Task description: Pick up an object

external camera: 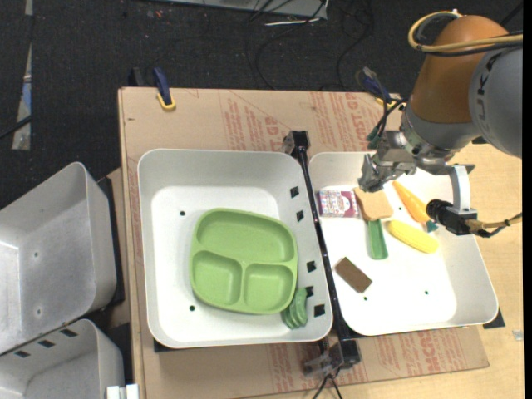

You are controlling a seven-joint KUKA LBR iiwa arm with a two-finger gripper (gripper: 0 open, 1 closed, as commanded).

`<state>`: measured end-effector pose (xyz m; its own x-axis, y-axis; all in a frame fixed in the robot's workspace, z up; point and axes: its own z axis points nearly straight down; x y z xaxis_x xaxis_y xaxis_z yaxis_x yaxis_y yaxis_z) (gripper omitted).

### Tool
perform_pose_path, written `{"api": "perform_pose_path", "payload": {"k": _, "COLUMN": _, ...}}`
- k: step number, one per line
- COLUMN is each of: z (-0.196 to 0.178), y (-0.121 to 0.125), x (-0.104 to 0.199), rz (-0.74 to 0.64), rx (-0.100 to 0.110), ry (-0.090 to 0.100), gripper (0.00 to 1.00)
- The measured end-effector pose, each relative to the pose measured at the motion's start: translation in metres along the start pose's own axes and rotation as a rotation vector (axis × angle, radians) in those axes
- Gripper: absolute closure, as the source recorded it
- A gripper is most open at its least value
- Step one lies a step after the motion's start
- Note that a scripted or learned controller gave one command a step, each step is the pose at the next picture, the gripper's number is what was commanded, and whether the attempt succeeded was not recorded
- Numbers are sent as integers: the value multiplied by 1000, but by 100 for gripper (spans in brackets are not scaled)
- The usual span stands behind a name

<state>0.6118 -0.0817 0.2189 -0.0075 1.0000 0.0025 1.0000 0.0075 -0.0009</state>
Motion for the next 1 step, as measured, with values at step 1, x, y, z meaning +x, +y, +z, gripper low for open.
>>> {"api": "perform_pose_path", "payload": {"k": 1, "z": -10, "y": -18, "x": 56, "rz": -1, "rx": 0, "ry": 1, "gripper": 100}}
